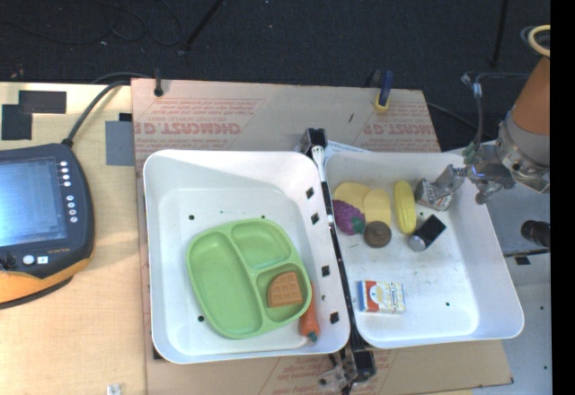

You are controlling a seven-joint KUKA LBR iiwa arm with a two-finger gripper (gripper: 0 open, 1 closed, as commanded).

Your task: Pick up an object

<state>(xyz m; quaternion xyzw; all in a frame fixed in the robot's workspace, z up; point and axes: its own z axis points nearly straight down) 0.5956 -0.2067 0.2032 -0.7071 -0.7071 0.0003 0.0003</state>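
We counted two shallow white plastic bins point(171, 178); the end effector point(437, 193) state we couldn't tell.

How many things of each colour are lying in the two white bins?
Left bin:
Green: 1, divided plate
Brown: 1, toast slice
Orange: 1, carrot

Right bin:
Yellow: 3, two pale yellow pieces and corn cob
Purple: 1, purple toy
Brown: 1, round piece
Black: 1, small block
White: 1, small carton

Total: 10
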